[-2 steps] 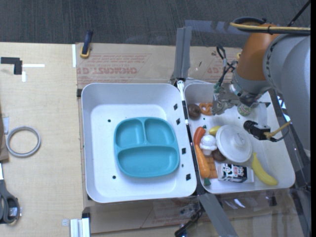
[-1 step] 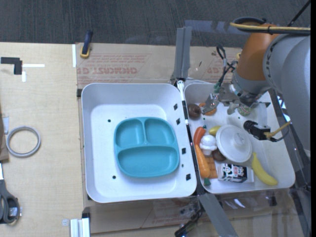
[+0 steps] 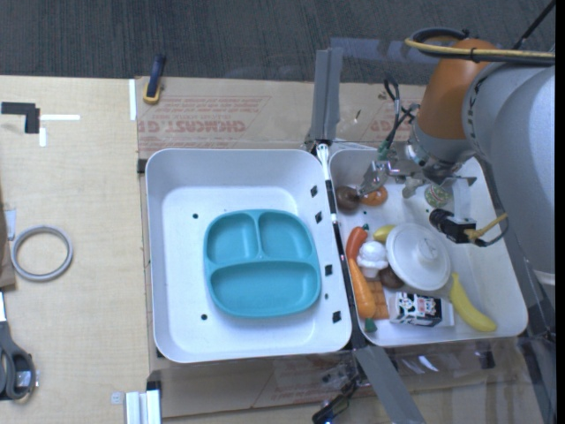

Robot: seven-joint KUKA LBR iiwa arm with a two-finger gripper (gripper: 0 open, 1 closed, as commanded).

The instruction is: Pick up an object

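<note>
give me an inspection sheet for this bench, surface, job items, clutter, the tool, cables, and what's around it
Surface: wooden bench bearing left bin and right bin.
Job's things: right bin holds banana, carrot, white lidded pot, black-and-white carton.
Clutter: teal divided plate in left bin; tape ring on bench.
Grippers: tool low over right bin's far corner, beside an orange item.
Cables: black and yellow leads at the wrist.
Surroundings: cardboard sheet, dark floor.
</note>
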